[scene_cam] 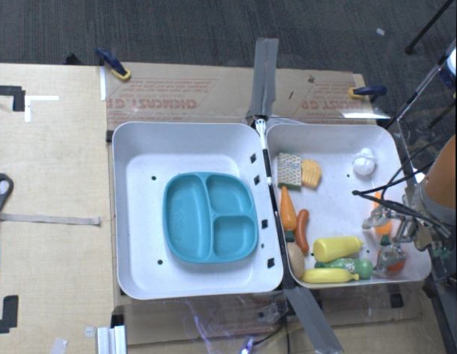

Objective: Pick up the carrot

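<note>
From the overhead camera, two white bins are sitting side by side on the bench. The left bin [132, 220] is holding a teal divided plate [211, 217] near its middle. The right bin [328, 135] is holding the toy food. The carrot [288, 209] is lying along that bin's left wall, at about nine o'clock from the bin's centre, its narrow tip pointing toward twelve o'clock. Just beside it, toward four o'clock, a red sausage [302, 231] is lying. At twelve o'clock from the carrot, a sponge-like block [289, 169] and a yellow cracker [311, 173] are resting together. A yellow cylinder [337, 248] and a banana [325, 275] are lying toward six o'clock, with a green piece [362, 269] next to them. A white ball [363, 164] is sitting toward two o'clock.

The gripper [394, 238] is hanging over the bin's right side, at about three o'clock, well apart from the carrot; whether it is spread or closed I cannot tell, as wires and metal parts are cluttering it.
</note>
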{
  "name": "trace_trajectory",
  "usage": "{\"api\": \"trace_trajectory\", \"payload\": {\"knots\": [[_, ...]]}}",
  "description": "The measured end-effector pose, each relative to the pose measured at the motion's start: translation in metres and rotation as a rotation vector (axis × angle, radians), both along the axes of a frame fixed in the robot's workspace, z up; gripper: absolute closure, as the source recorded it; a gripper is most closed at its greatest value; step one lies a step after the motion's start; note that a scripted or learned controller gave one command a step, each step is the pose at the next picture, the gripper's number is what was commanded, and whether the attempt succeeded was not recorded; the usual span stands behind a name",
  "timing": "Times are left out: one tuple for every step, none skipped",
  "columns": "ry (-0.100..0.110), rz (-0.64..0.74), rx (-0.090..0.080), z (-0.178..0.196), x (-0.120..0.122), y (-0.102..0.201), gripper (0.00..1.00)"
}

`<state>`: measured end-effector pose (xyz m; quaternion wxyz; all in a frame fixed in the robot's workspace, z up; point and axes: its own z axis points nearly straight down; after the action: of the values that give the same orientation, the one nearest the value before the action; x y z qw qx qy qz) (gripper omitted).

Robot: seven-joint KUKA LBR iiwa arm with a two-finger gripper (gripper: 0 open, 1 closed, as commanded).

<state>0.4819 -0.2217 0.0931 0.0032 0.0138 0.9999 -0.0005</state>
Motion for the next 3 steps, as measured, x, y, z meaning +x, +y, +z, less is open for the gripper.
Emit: {"api": "trace_trajectory", "payload": {"knots": [[0.000,-0.049,0.000,0.000,-0.001,0.000,0.00],[0.002,-0.315,0.003,-0.001,-0.002,0.001,0.00],[-0.005,-0.312,0.001,0.010,0.001,0.001,1.00]]}}
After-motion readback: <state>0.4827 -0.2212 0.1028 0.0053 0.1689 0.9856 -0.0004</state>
